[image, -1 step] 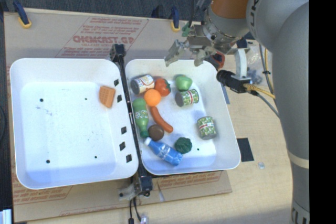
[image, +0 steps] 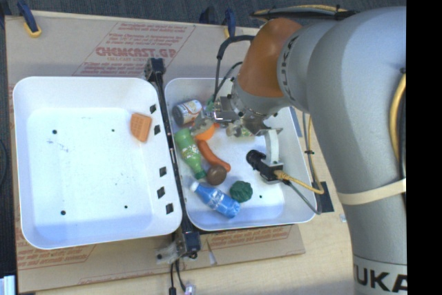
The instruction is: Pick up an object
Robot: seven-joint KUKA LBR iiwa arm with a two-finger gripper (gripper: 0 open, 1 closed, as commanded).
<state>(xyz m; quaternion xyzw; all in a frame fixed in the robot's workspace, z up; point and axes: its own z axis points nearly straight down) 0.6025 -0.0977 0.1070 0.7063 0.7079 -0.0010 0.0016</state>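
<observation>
Readable print on the bench sheet and the arm

The brown cardboard sheet [image: 138,45] under the bins carries red lettering at about 11 o'clock: the big line reads roughly "CHEMCAST GP", while the smaller lines above and below are too blurred to read. At 5 o'clock, the grey robot arm [image: 373,148] shows dark capitals "UKA", cut by the frame edge.

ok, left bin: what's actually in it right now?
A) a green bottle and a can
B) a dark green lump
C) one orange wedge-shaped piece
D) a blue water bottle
C: the orange piece lies alone near the upper right of the left bin, while the bottles, can and green lump all sit in the right bin.
</observation>
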